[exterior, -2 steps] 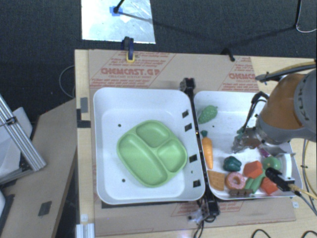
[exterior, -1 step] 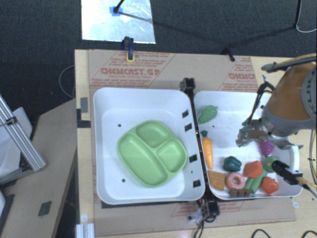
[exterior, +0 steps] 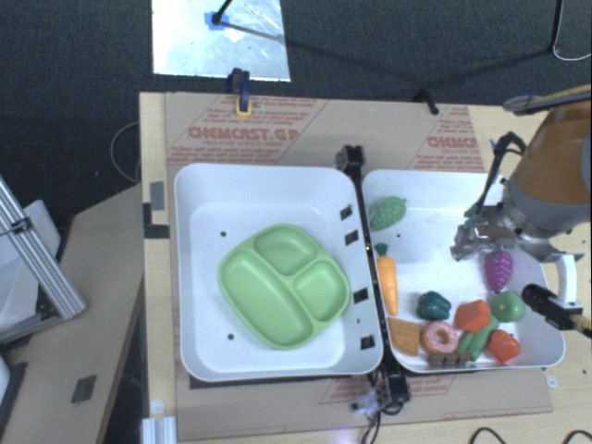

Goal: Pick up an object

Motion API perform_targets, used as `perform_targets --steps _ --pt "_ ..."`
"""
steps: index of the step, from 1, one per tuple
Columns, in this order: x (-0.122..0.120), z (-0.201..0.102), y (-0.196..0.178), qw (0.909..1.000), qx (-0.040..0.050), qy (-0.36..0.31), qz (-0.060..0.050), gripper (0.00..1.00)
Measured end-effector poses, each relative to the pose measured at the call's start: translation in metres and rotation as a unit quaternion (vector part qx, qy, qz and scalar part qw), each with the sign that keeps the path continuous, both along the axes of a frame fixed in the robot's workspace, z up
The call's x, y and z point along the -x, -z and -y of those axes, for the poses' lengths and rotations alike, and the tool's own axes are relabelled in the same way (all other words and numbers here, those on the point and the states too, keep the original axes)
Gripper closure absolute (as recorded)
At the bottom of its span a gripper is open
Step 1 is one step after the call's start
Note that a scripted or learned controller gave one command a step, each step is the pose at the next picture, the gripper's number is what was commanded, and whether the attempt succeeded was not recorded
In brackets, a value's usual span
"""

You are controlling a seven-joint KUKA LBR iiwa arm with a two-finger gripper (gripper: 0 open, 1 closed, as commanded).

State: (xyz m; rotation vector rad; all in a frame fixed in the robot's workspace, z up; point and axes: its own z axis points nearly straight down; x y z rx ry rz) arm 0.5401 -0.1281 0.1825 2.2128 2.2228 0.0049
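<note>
at the near edge of the right bin [exterior: 435, 225] lies a cluster of toy food: a pink-frosted donut [exterior: 439, 338] touching a tan cracker-like square [exterior: 403, 334] on its left, a strip of dark brown pieces [exterior: 446, 361] along the rim in front, and a green pod [exterior: 474, 343] leaning just to the donut's right. beside that sit a red-orange pepper [exterior: 504, 345] and, a little farther back, an orange pepper [exterior: 472, 314], a dark green pepper [exterior: 433, 304] and a lighter green piece [exterior: 507, 305]. a carrot [exterior: 387, 285] lies along the bin's left wall, tip pointing toward the near side.

the left bin [exterior: 213, 202] holds a light green divided plate [exterior: 283, 286], resting flat with three compartments, all bare.

farther in, a purple bunch of grapes [exterior: 498, 268] lies on the right bin's floor just below the end effector [exterior: 474, 239], which hangs close over the white floor; whether its fingers are spread or closed cannot be made out, and nothing is seen between them. the grey arm with its orange band [exterior: 555, 151] rises from there toward the right.

near the far left corner of the right bin rests a green strawberry-shaped fruit [exterior: 388, 213], well apart from the rest. beyond the bins the counter [exterior: 305, 123] shows brown printed cardboard, with a blue and yellow clamp [exterior: 241, 91] at its far edge.
</note>
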Motion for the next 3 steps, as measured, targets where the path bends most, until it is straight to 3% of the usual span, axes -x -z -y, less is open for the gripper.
perform_targets --steps 1,3 --pt "-0.002 0.0 -0.045 1.0 -0.0001 0.0 0.0 1.0" --pt "-0.041 -0.096 -0.035 1.0 -0.0016 -0.003 -0.001 1.0"
